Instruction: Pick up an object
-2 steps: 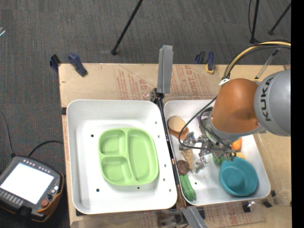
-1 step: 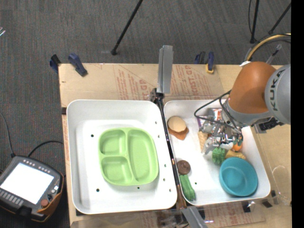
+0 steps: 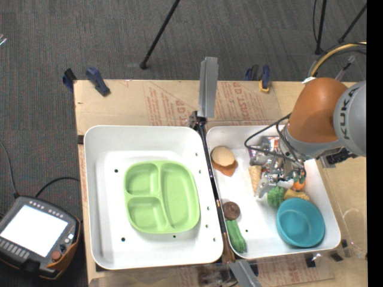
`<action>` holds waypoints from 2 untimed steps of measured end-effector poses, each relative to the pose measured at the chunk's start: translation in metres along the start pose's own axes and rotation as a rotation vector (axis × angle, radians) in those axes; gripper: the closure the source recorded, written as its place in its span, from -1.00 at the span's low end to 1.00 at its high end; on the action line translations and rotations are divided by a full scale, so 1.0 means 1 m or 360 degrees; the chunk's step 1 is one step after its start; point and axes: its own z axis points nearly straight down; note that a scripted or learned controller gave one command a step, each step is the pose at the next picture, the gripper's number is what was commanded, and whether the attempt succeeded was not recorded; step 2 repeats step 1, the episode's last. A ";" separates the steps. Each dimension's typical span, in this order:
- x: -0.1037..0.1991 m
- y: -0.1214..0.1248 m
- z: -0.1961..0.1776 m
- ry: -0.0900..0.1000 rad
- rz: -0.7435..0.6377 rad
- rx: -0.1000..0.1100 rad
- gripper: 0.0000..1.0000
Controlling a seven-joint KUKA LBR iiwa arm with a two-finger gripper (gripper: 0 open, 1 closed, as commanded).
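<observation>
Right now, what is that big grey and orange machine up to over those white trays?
It is a robot arm trying to pick something up. Its pincer is down in the right bin, among a cluster of toy food next to a teal bowl. A bun-like piece, a small brown round piece and a green pickle-like piece lie apart nearer the divider. The left bin holds a green divided plate. I cannot tell whether it has gripped anything.

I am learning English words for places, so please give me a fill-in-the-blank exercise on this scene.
1. The green tray lies in the ___ bin.
2. The bowl in the right bin is ___ in colour.
3. The tray has ___ compartments.

Missing words: left; blue; three
</observation>
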 end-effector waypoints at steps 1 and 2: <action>0.028 0.010 0.001 0.0006 0.0287 0.0000 -1.00; 0.028 0.010 0.001 0.0006 0.0287 0.0000 -1.00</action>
